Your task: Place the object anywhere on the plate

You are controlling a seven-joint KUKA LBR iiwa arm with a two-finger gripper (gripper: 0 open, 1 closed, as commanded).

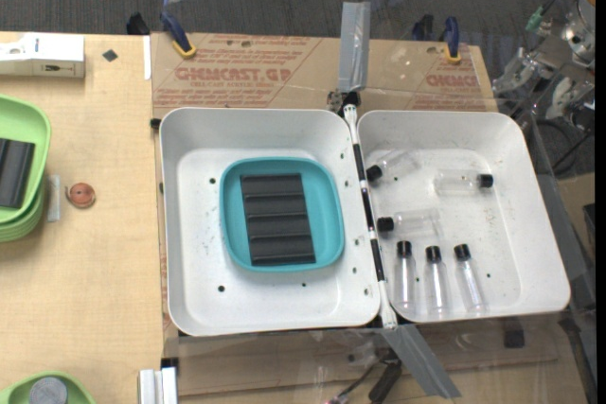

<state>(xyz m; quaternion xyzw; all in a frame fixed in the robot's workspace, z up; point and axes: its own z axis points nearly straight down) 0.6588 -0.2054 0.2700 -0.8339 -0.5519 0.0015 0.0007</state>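
Note:
A teal plate (327, 203) lies in the middle of the left bin (189, 289), with a black ribbed pad (276, 219) on it. The right bin (530, 232) holds several clear vials with black caps. Three of them (435, 279) lie side by side near its front. Others lie scattered further back, one (464, 182) toward the right and one (390, 167) near the divider. My gripper (557, 47) hangs at the far upper right, outside the right bin's back corner and well away from the vials and the plate.
A green tray (19, 170), a white box (43, 57) and a small brown disc (81, 195) sit on the wooden bench to the left. Cardboard (246, 71) with clamps stands behind the bins. Cables and hardware crowd the right side.

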